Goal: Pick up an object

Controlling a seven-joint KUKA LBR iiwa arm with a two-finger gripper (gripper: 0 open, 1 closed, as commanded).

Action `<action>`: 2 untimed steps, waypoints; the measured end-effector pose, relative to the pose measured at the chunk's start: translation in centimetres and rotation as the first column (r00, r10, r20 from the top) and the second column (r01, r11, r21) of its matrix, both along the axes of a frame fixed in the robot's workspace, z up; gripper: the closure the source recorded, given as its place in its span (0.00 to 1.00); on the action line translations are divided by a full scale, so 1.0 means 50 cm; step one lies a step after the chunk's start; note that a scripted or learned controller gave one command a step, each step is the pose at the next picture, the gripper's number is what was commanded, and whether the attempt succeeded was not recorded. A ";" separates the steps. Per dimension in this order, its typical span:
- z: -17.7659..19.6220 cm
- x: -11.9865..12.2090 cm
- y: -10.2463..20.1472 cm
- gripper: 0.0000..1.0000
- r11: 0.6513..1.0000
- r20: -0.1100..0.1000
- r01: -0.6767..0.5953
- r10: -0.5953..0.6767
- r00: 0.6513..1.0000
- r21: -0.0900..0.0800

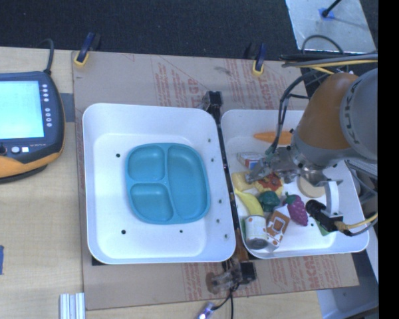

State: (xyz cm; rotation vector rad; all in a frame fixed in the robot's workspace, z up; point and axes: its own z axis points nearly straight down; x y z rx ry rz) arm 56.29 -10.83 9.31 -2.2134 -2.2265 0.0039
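On the right bin (356, 243), clutter hides the fingers (269, 172); their state is unclear.

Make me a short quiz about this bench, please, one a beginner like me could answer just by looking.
1. True or false: the blue three-compartment plastic plate lies in the left white bin.
2. Which toy lies nearest the right white bin's far wall? A) orange carrot B) purple grape bunch C) yellow banana
3. Fill in: the grey arm with the orange band hangs over the ____ bin.

Key: 1 true; 2 A; 3 right.
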 end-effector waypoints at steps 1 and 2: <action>0.036 0.170 -0.095 0.00 1.000 0.001 0.002 -0.002 1.000 0.000; -0.002 0.186 -0.086 0.00 1.000 0.001 0.002 -0.002 1.000 0.000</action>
